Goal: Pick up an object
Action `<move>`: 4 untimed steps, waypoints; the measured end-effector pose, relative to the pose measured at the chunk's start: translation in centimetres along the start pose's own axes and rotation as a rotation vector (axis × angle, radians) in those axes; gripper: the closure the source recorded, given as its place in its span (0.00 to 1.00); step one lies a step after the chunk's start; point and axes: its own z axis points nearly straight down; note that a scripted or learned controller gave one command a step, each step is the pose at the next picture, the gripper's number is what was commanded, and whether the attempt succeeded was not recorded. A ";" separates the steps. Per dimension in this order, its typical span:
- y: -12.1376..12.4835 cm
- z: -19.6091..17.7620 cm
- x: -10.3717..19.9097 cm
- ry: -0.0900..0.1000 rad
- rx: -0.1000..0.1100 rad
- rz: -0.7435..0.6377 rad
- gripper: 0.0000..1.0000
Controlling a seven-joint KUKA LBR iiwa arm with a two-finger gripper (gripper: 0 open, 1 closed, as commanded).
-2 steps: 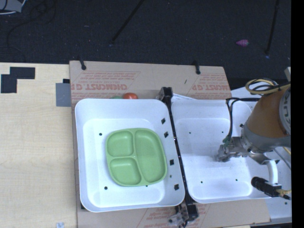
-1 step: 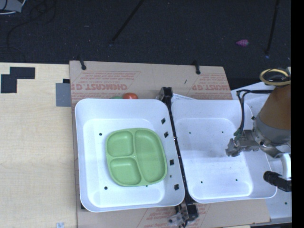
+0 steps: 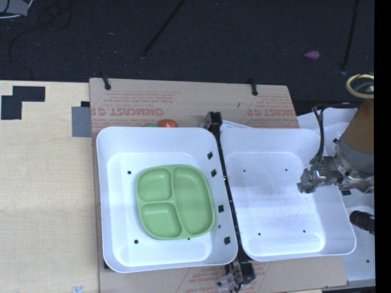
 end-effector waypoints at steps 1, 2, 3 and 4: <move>0.7 -5.8 -0.8 -0.001 -0.001 0.001 1.00; 1.7 -4.6 3.8 0.003 0.005 -0.002 1.00; 2.4 -4.5 9.8 0.003 0.006 -0.004 1.00; 3.1 -4.7 14.3 0.002 0.005 -0.002 1.00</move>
